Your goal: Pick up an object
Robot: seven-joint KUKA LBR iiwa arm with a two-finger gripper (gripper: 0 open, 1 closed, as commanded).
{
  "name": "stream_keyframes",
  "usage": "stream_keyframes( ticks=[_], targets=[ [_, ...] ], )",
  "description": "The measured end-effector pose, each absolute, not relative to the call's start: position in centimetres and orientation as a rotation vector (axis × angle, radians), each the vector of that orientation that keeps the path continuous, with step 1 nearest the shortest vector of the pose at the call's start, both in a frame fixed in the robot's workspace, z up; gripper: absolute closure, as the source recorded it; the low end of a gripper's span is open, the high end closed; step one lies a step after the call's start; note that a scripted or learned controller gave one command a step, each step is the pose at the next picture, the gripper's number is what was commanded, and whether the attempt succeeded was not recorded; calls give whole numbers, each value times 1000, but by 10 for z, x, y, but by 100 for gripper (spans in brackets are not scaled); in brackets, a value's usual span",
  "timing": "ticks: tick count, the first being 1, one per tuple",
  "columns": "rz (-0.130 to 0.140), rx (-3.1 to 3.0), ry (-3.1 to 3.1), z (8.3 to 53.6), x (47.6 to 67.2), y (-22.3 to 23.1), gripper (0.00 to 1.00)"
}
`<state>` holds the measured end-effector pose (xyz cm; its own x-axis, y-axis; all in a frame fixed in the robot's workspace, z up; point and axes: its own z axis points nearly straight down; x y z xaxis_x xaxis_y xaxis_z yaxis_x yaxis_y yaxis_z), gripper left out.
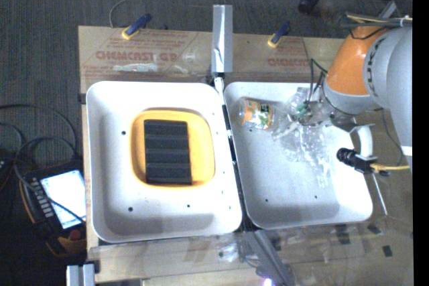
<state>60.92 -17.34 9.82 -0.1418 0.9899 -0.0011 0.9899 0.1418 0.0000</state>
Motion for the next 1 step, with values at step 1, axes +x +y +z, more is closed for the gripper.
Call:
stream_keyframes(
  ticks=[1],
  targets=[
    [3,1671,2631,95,585,-172,0]
  ],
)
